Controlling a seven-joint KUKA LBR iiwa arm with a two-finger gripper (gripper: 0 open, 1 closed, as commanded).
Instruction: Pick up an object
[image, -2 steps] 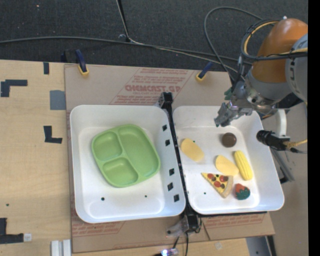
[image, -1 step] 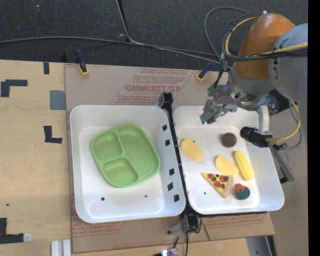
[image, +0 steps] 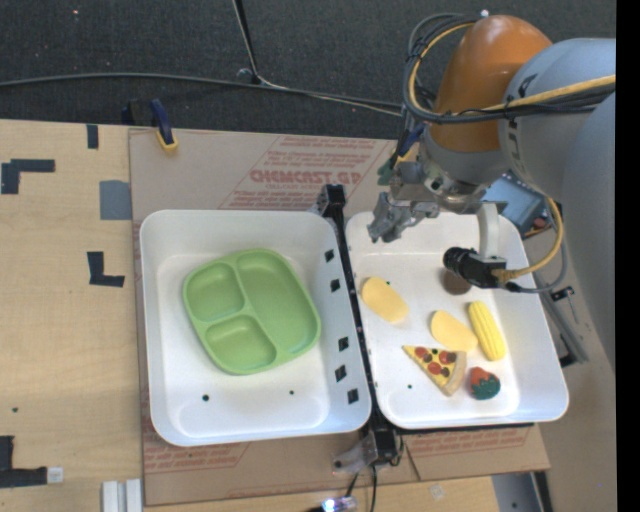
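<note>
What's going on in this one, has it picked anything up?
Not yet, as far as the view shows. The grey arm reaches in from the right and its claw hangs over the far left corner of the right bin, with nothing visible between its fingers. Below it lie a pale yellow piece, another yellow piece, a toy corn cob, a pizza slice and a small red and green item. The left bin holds a green divided plate.

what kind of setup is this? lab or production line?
Most likely a robotics lab grasping bench, not a production line. The two white bins sit on a cardboard sheet clamped to a plywood bench, loose cables run across it, and the items are toy food such as a pizza slice and corn.
</note>
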